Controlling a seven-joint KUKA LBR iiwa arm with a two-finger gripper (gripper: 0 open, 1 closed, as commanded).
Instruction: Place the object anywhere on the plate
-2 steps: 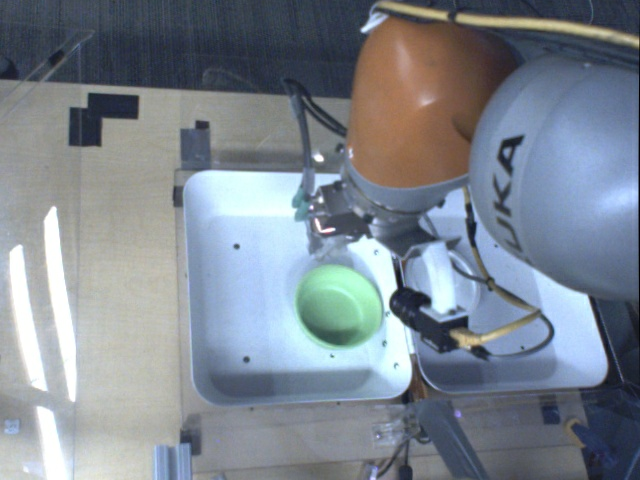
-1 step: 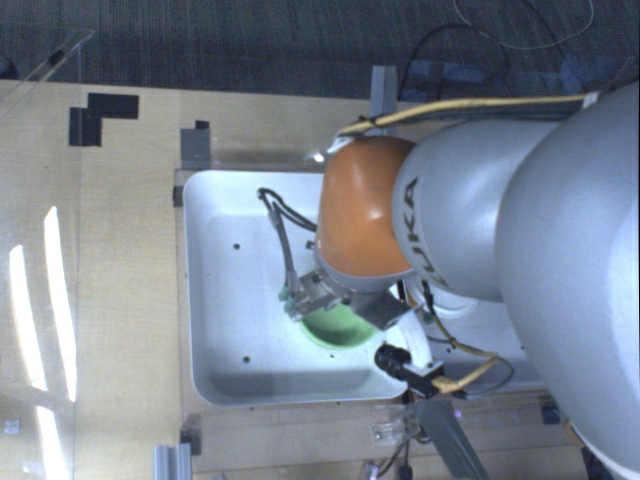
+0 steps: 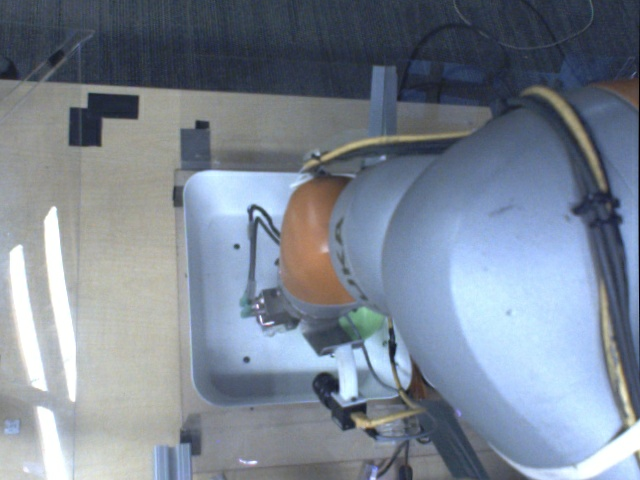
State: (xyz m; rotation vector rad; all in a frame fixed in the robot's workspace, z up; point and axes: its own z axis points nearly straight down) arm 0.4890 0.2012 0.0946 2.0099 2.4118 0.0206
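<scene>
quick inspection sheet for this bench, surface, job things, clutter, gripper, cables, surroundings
surface: light wooden bench bearing a shallow white bin, its floor bare where visible
job's things: a green patch shows under the arm; too hidden to tell whether it is plate or object
clutter: nothing seen
grippers: the arm, with its orange band, covers the gripper; state cannot be told
cables: thin dark cable by the wrist; yellow cable along the arm; black loop on the floor
surroundings: dark carpet; black marks on the bench
</scene>
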